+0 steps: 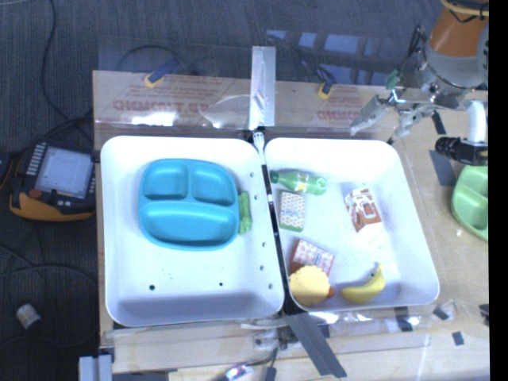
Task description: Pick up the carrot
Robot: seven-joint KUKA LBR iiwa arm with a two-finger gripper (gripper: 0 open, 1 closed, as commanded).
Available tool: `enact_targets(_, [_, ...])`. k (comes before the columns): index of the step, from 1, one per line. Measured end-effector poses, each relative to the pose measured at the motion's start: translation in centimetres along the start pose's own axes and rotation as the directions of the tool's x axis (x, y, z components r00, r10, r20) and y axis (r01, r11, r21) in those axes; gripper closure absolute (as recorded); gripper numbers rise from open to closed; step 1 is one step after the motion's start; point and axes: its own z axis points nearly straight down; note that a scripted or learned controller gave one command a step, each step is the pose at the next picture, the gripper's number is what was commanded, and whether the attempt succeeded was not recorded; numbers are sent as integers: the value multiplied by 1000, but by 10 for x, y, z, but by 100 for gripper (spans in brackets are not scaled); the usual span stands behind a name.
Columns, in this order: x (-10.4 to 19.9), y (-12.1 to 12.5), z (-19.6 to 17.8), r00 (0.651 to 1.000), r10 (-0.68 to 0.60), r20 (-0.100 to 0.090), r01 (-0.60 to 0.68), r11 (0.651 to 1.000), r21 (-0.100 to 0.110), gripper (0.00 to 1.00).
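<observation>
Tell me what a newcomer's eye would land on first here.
First, the big blue divided plate lying in the left bin, bright against the white. Next, the cluster of small things in the right bin: a yellow banana near the front edge, a green bottle at the back. The arm's tool hangs past the right bin's far right corner.

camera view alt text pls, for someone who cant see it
Two shallow white bins sit side by side on a bench, with the arm's pincer above the far right corner of the right bin. That bin holds a banana, a green bottle and small packets; the left bin holds a blue divided plate.
</observation>
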Motion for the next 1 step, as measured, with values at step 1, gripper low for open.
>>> enact_targets(1, [-15,-19,129,967,256,0,-256,967,2,0])
